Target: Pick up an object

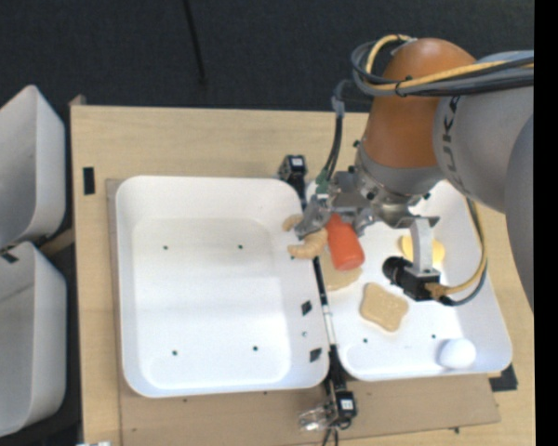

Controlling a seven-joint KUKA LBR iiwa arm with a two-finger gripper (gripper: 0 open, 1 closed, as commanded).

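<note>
The arm (446, 128) reaches in from the right and hangs over the far left part of the right bin (484, 342), its orange band just above the wrist. The tool (339, 226) sits low over the divide where the two bins meet, and an orange cylinder (345, 246) lies tilted right under it, touching or nearly touching the metal parts. Whether the tool is apart, together, or clamped on the cylinder cannot be told from this slant; the wrist hides the tips.

Just left of the orange cylinder, on the shared rim, lie two small tan pieces (304, 246), one above the other. Nearer the front of the right bin rests a tan, bread-like slice (383, 307), apart from the cylinder. A white ball (457, 352) sits in the bin's front right corner. A yellow item (407, 246) shows partly behind a black part of the tool's mount.

The left bin (139, 360) stands beside it on the wooden counter (98, 147).
</note>
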